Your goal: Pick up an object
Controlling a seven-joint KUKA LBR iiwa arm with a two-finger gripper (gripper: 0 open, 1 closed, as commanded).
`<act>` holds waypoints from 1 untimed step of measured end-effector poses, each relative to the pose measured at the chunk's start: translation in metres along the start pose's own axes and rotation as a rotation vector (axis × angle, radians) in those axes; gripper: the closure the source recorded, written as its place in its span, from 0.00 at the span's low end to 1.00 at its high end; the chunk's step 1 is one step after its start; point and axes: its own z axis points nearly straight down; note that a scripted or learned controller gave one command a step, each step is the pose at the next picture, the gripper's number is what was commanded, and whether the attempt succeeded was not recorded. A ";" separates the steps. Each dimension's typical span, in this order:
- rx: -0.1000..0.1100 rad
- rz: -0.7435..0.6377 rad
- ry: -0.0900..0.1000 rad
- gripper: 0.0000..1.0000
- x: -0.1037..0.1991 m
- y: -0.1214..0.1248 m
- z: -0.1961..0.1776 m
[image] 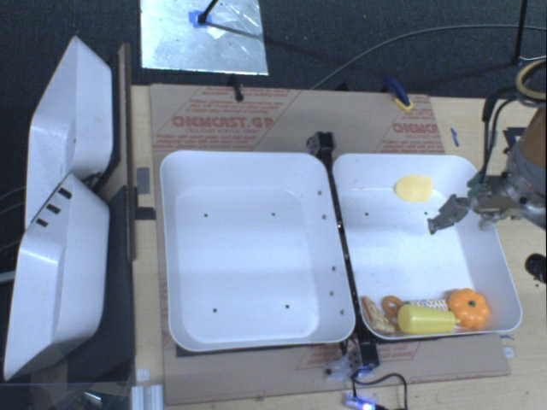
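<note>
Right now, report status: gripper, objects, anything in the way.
Gripper over right bin, holding nothing. Yellow disc beside it; pumpkin, yellow cylinder, pretzel at near edge. Path clear.

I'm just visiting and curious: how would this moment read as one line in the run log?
task: pick up an object | gripper: above right bin, holding nothing | nearest: yellow disc | near corner: orange pumpkin, yellow block, pretzel

The arm (pixel 532 156) is reaching in from the right edge, its wrist lying roughly level and pointing leftward. The gripper (pixel 446 216) is hanging at its end, angled down and to the left, with nothing showing between its tips.
</note>
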 end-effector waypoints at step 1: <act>-0.007 -0.004 0.000 0.00 0.044 -0.021 -0.074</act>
